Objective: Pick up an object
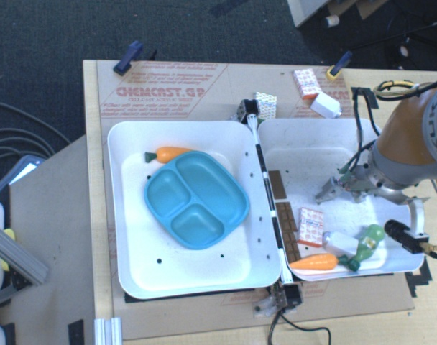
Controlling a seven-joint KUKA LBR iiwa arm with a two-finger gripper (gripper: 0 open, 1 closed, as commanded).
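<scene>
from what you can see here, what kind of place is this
Probably a robotics lab bench set up for grasping trials. A grey arm with an orange band reaches over two shallow white bins holding toy items: a blue divided plastic plate and plastic carrots. Loose cables lie on the dark carpet.

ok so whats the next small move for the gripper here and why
Probably shift the gripper toward the near edge of the right bin and lower it over the small red and white packet. The gripper hangs above bare bin floor with nothing between its fingers, while the packet, an orange carrot and a green toy sit closer to the front edge.
</scene>
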